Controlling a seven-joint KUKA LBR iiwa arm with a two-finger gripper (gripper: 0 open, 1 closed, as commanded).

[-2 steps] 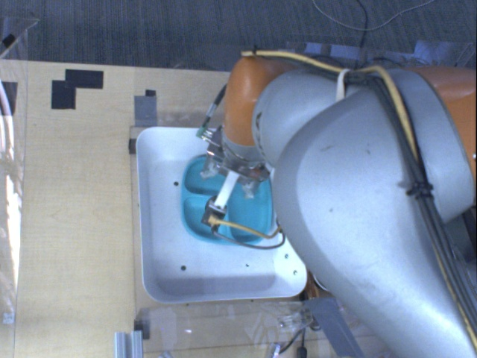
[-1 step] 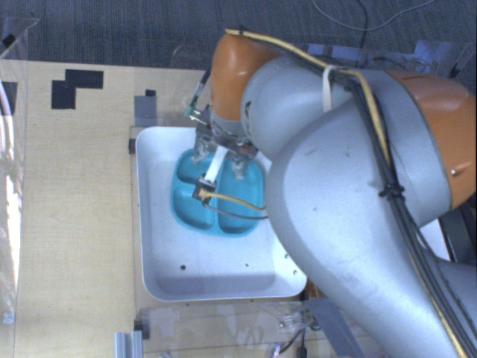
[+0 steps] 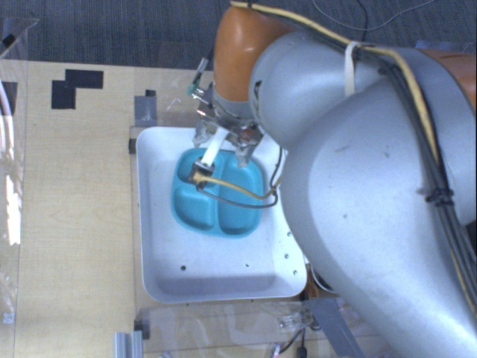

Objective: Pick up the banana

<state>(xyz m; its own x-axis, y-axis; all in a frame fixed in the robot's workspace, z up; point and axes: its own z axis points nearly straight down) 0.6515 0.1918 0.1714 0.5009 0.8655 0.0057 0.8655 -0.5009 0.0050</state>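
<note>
Yellow fruit first: I honestly can't tell you where the banana is lying. Nothing on the open bench or in the visible bin reads as one, so treat its spot as unknown from this angle.

What you do get is the gripper (image 3: 227,144) hanging over the far edge of a blue divided tray (image 3: 192,203). Whether it's touching the tray or just above it, can't tell. Same goes for how wide it is: the wrist hardware crowds together there, so I can't say if it's spread, narrow, or holding anything.

That tray has a few shallow compartments, and the parts you can see look bare. It sits inside the white bin (image 3: 160,230), pushed toward the far side, with plain white floor between it and the near wall. You can spot a couple of small dark dots (image 3: 182,267) on the bin floor near the front.

Right above the gripper is the orange band (image 3: 238,51), and behind it the big grey arm (image 3: 358,170) swallows the whole right side of your view, bin edge included.

Left of the bin it's just pale wooden bench (image 3: 74,215), with black blocky marks (image 3: 74,88) near the far edge and a small grey bracket (image 3: 147,107) by the bin's far left corner. Dark carpet (image 3: 112,6) runs along the top.
</note>
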